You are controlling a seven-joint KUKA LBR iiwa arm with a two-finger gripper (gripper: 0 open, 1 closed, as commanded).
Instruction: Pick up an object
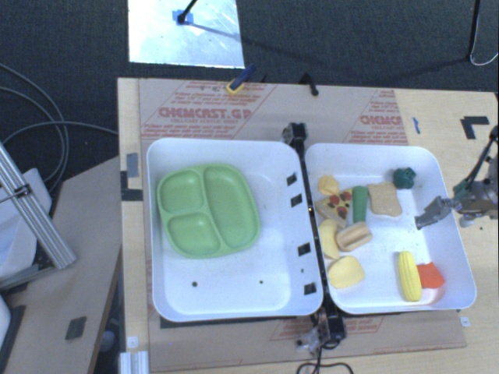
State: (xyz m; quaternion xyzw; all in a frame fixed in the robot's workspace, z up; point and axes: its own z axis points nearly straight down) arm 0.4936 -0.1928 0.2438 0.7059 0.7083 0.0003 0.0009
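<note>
Here, the claw [427, 216] hangs over the right bin [448, 179], nothing visibly in it.
Red "CHEMCAST GP" print runs across the brown sheet [204, 109] beneath both bins; the mirrored print on the right is unreadable. The toy corn cob [408, 275] lies near the right bin's front edge, long axis running front to back, touching an orange piece [431, 275]. Whether the claw's fingers are spread or closed, I cannot tell. The left bin [226, 291] holds a green divided plate [207, 209]. The desk [86, 232] stands on dark carpet [62, 45].
</note>
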